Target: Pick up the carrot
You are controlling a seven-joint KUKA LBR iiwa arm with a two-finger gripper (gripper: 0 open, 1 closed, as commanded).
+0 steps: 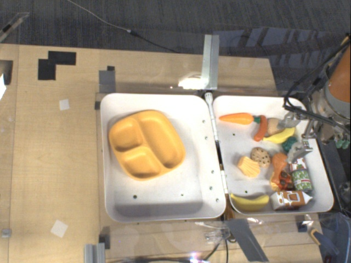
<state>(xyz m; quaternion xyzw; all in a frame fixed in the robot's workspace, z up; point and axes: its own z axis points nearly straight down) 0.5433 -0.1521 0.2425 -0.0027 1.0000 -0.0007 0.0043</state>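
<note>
The left bin point(126, 201) holds a yellow divided plate point(145, 143). In the right bin point(230, 171), the carrot point(236, 118) lies alone near the far-left corner, a sausage point(261, 127) just beside its tip. The gripper point(299, 147) hangs over crowded toys.

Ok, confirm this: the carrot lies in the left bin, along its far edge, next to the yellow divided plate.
Not quite. The camera view shows the carrot in the right bin, near its far edge. The yellow divided plate sits alone in the left bin, across the divider from the carrot.
</note>
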